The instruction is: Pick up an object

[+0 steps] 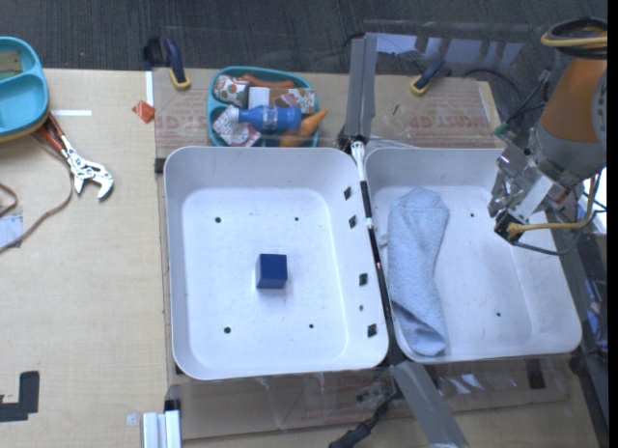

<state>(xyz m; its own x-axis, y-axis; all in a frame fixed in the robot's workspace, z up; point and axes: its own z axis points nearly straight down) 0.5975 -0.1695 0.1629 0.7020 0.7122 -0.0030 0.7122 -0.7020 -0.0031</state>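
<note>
A small blue cube [272,270] rests near the middle of the left white bin [193,340]. A light blue-grey towel [418,267] lies crumpled along the left side of the right white bin [541,330]. My gripper [509,212] hangs over the right bin's upper right part, well to the right of the towel and far from the cube. Nothing shows between it and the bin floor.
A teal tray [261,108] heaped with several small items stands behind the left bin. A wrench [82,171] and a blue dish [19,84] lie on the wooden bench at the left. Orange clamps [174,62] sit at the back edge.
</note>
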